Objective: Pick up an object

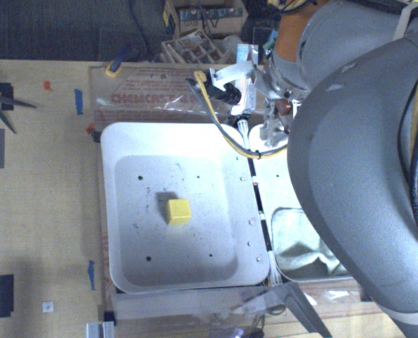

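the only lettering stands on the clear plastic sheet lying along the far edge of the left bin: a row of reddish-brown capitals printed across it, blurred by glare and wrinkles; it seems to begin with "chem", but the rest cannot be made out for sure. a fainter line of the same colour above it is too small and smeared to read
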Robot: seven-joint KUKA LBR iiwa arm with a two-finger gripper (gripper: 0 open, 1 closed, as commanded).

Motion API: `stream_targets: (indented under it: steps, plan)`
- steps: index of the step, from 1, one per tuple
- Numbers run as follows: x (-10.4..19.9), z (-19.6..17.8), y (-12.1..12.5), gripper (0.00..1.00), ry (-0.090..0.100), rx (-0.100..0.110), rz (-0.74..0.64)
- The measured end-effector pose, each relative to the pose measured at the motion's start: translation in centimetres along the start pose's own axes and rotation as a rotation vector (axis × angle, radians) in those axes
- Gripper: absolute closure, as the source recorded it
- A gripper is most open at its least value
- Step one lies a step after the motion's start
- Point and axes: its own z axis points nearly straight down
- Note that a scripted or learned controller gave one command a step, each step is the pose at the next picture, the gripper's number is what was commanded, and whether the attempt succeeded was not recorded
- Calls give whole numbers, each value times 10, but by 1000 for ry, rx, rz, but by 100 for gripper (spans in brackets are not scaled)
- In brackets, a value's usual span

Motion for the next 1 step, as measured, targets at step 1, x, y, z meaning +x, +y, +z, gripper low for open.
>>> stream_targets:
  steps: [1]
  plan:
    - [-25,-79,25,100,-2,0,-263]
